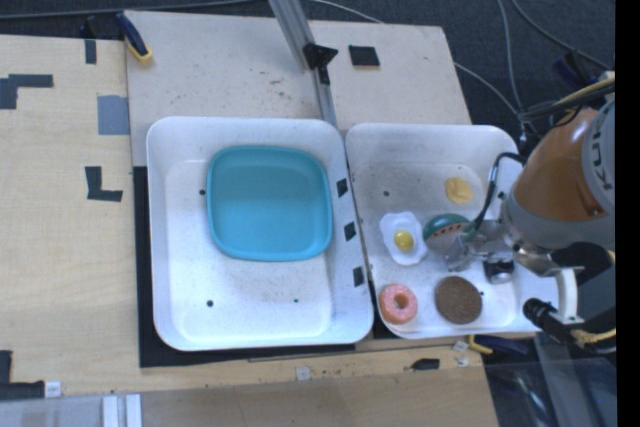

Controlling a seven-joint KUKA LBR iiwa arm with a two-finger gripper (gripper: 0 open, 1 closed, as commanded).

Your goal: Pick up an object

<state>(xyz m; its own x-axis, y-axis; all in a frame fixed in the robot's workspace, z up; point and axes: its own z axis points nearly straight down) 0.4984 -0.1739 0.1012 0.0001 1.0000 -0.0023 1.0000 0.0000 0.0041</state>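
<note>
The right bin (400, 147) holds several small toy foods. A pink frosted doughnut (398, 303) lies near its front left, and a round brown cookie (458, 299) sits to the right of it. A white fried egg with a yellow yolk (402, 238) lies in the middle, a teal and green piece (443, 226) just right of it, and a small yellow piece (459, 189) farther back. My gripper (460, 253) is low in the bin, between the teal piece and the cookie. The orange and grey arm (560, 185) comes in from the right.
The left bin (175, 245) holds a large teal square plate (269, 203). A metal pole (290, 5) slants across the board behind the bins. Cables lie on the dark floor at the back and right. Tape marks dot the wooden bench on the left.
</note>
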